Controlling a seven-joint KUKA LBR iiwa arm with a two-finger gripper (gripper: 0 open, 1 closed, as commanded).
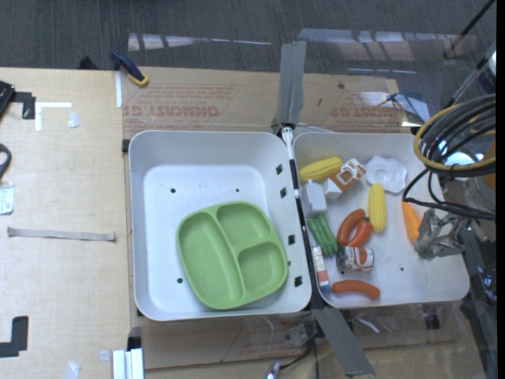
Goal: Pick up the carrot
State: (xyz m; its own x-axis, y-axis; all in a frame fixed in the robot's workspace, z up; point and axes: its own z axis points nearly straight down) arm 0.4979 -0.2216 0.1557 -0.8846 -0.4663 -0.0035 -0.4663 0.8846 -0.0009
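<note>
The carrot (pixel 410 221) is a small orange piece lying against the right wall of the right bin (pixel 410 283). My gripper (pixel 436 238) hangs low over that bin's right edge, just right of the carrot and slightly nearer the front. It looks close to the carrot, but I cannot tell whether it touches it. The grey metal of the gripper hides the carrot's right side.
The right bin also holds two yellow corn cobs (pixel 321 168) (pixel 377 206), a red-orange pepper (pixel 353 227), a small can (pixel 357 259), a sausage (pixel 355 290), a green vegetable (pixel 321 231) and a carton (pixel 347 176). A green divided plate (pixel 231 253) lies in the left bin (pixel 158 164).
</note>
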